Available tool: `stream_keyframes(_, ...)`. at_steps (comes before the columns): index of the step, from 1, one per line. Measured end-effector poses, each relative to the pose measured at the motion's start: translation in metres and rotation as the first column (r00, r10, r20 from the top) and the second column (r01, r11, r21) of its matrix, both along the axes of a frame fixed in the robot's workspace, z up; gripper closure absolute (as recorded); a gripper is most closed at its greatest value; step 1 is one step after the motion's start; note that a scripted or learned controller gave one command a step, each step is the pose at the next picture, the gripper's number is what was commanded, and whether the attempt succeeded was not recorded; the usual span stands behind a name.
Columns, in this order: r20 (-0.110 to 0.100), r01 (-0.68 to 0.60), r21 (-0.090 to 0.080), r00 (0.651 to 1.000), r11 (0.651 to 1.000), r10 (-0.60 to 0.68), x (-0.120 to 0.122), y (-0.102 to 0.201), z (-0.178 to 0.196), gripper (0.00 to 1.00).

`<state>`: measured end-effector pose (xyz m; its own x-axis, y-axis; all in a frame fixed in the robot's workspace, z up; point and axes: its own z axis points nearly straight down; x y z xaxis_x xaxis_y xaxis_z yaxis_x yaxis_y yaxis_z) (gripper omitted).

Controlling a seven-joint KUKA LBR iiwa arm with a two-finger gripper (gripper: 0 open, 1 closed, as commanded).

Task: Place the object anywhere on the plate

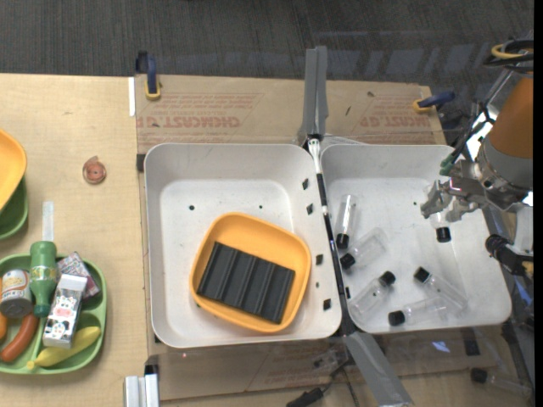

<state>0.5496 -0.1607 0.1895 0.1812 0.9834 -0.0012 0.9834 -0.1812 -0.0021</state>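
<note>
An orange plate (293, 242) lies in the left bin (170, 185), tilted toward the front. A black ridged block (246, 281) rests flat on it. Several clear vials with black caps lie in the right bin (382, 168): one upright-looking vial (344, 219) by the divider, another (361, 250) below it, and more (374, 287) near the front. My gripper (441, 212) hovers over the right side of the right bin. A small black piece (443, 234) shows just under it; whether it is a vial cap or part of the gripper is unclear.
Two further vials (416, 312) (436, 283) lie at the right bin's front right. A metal divider post (316, 91) stands between the bins. On the bench to the left sits a green tray (85, 346) of toy food, beside a small pink disc (94, 171).
</note>
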Motion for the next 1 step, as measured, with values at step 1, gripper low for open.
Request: stream_keyframes(1,-0.003,-0.085,0.002,0.996,0.996,0.085,-0.0488,0.0379,-0.0269,1.0)
